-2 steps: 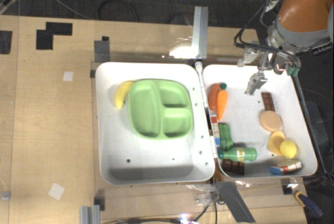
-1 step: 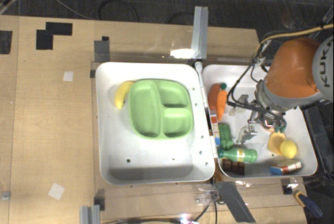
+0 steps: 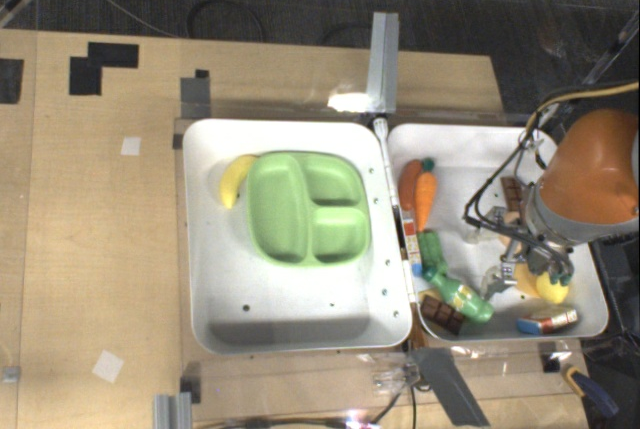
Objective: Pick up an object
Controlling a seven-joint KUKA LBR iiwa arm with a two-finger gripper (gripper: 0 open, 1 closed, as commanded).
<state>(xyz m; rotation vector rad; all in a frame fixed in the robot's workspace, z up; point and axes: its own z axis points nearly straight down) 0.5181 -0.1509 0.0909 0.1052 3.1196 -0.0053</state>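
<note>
Tool (image 3: 522, 267) low inside right bin (image 3: 455, 149), grip state impossible to tell. Yellow lemon (image 3: 551, 288) just beside it toward the near wall, green bottle (image 3: 460, 295) left of it, carrot (image 3: 425, 198) farther left.

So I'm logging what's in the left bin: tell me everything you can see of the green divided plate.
The green divided plate is pale green, matte and looks like plastic. It has rounded corners and three compartments: one long one on the left and two smaller ones on the right. It sits flat, right side up, in the upper middle of the left bin. A yellow banana lies against its upper left edge.
</note>
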